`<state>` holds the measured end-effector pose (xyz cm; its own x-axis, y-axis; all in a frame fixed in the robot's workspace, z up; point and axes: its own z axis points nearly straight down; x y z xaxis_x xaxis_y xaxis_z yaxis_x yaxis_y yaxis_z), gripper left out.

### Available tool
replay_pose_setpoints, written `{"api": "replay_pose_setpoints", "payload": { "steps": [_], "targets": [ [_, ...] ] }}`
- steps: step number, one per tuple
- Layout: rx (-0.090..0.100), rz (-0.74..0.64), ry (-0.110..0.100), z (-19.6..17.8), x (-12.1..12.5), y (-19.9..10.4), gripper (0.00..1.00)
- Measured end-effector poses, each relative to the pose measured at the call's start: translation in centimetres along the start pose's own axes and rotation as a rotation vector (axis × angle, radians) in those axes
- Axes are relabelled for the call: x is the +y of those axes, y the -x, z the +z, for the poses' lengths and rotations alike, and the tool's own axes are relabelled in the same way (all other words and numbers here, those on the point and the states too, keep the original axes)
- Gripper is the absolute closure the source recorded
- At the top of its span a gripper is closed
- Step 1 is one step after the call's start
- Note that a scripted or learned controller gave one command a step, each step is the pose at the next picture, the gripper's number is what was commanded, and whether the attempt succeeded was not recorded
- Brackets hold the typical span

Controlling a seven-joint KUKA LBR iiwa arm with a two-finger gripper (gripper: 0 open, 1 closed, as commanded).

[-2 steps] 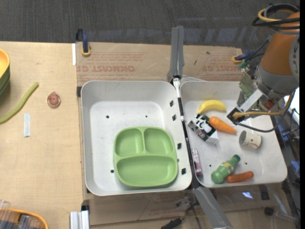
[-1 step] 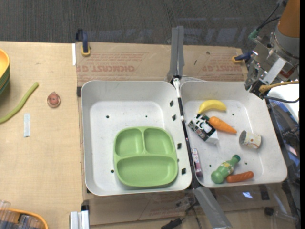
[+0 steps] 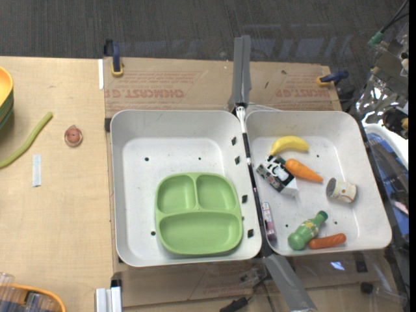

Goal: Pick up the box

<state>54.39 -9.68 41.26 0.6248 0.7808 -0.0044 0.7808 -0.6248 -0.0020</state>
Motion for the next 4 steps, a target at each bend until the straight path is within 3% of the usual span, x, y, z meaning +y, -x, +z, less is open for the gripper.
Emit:
{"api": "replay_pose_setpoints", "payload": {
  "steps": [1, 2, 4],
  "targets": [
    [0.000, -0.174, -0.001, 3.2, -5.3, -1.1, 1.00],
    [0.001, -0.282, 0.002, -2.2, -8.1, 0.1, 1.00],
    [0.000, -0.587, 0.001, 9.6, -14.9, -8.1, 1.00]
  ]
}}
